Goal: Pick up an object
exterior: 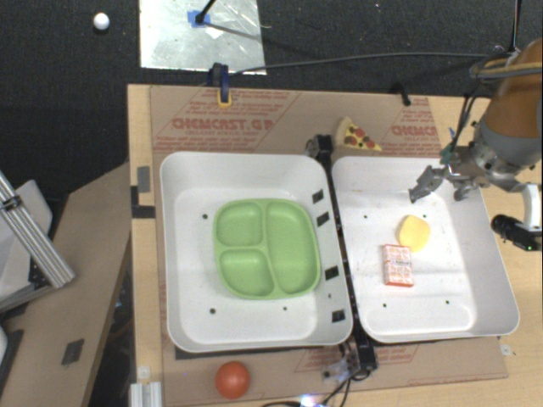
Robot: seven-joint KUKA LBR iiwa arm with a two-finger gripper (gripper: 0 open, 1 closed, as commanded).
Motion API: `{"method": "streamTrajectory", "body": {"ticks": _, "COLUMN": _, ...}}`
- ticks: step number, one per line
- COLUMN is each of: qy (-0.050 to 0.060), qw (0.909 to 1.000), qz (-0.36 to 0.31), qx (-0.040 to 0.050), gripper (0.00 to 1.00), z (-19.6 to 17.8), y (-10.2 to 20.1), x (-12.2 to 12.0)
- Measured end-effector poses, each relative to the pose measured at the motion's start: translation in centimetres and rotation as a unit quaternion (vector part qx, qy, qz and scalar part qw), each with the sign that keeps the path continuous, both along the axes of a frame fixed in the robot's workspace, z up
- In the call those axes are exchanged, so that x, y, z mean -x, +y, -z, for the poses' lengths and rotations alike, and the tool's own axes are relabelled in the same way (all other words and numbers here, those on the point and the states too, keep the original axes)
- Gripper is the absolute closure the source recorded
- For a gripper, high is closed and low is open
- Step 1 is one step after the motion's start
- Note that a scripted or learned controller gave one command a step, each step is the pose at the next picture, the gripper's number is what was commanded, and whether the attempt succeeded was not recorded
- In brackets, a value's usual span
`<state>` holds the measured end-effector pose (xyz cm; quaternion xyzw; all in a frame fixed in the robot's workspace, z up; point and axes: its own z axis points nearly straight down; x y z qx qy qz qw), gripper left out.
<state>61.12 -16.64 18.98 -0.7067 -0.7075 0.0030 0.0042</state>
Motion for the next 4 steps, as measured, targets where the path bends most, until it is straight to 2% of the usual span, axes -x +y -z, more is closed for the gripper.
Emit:
{"method": "streamTrajectory", "body": {"ticks": 1, "qy": -0.006, "qw": 1.0, "qz": -0.001, "qx": 0.0011, "gripper": 0.0, "z": -0.7, "y": 0.0, "x": -0.3}}
{"method": "streamTrajectory", "body": {"ticks": 3, "qy": -0.005, "qw": 1.0, "qz": 0.0, "qx": 0.0009, "gripper": 0.0, "z": 7.8, "y": -0.3, "x": -0.3}}
{"method": "streamTrajectory", "body": {"ticks": 4, "qy": -0.005, "qw": 1.0, "qz": 0.0, "qx": 0.0009, "gripper": 0.0, "z": 10.6, "y": -0.2, "x": -0.4}}
